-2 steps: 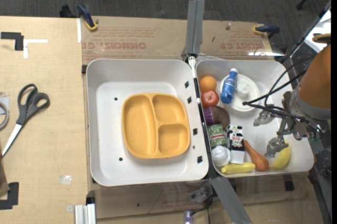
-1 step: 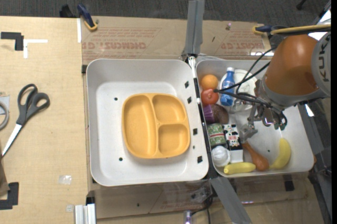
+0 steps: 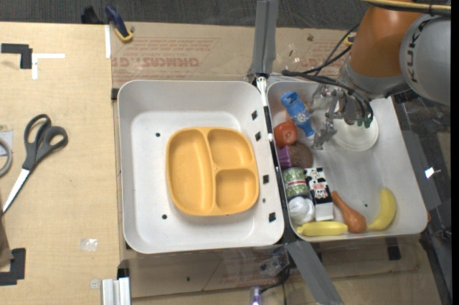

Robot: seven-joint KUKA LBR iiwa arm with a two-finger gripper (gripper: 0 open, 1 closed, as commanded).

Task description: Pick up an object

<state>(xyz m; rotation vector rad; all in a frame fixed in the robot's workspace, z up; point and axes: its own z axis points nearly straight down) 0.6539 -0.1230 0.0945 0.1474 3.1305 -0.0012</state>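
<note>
My gripper [image 3: 324, 125] hangs low over the back of the right bin [image 3: 401, 174], on the grey arm with the orange band [image 3: 380, 34]. It is just right of a blue bottle [image 3: 293, 108] and a red tomato [image 3: 286, 133], and a white round dish [image 3: 358, 135] lies beside and partly under it. Nothing shows as held. Along the bin's left and front sides lie a brown lump [image 3: 302, 153], a green can [image 3: 294, 181], a black-and-white box [image 3: 320, 187], a white lid [image 3: 300, 209], an orange carrot-like piece [image 3: 348, 213] and two yellow bananas [image 3: 323, 228] [image 3: 384, 210].
The left bin [image 3: 136, 153] holds a yellow divided plate [image 3: 213, 171]. A grey divider bar [image 3: 264, 38] runs between the bins at the back. Scissors [image 3: 32, 146] lie on the wooden bench at far left, and a blue clamp [image 3: 118, 22] sits on the cardboard behind.
</note>
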